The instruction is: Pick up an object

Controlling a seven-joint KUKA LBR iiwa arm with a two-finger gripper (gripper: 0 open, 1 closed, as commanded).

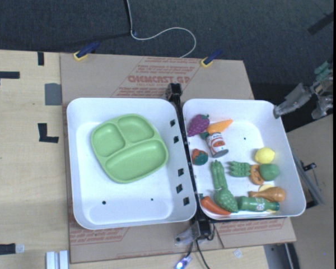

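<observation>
Dark carpet is seen across the top of the frame, and below it a wooden bench (22, 150) covered in the middle by a cardboard sheet (157, 80). Two white bins sit on the sheet side by side. A green divided plate (130, 148) lies in the left bin (84, 206), toward its upper part. The right bin (280, 133) holds a scatter of toy food: purple grapes (198, 124) and a carrot (220, 125) near its upper left, a small red-labelled can (217, 143) just below them, a yellow lemon (264, 155) and a green round fruit (270, 171) at the right, and green vegetables crowded along the lower edge.

At the right edge of the frame, above and outside the right bin, the gripper (309, 98) is seen as a grey shape. How its pincer stands cannot be told; the form is too small and blurred.

No object has been taken up yet, so the step in hand is judged to be the approach. It would be done best if a thing standing apart were chosen. The lemon and the can each have white floor showing around them, while the pieces at the lower edge touch or overlap and would likely be pushed aside or caught in pairs. The descent should be centred squarely over the chosen piece, and kept away from the bin wall, since a rounded toy is apt to roll or squirt out if it is pinched off centre.
</observation>
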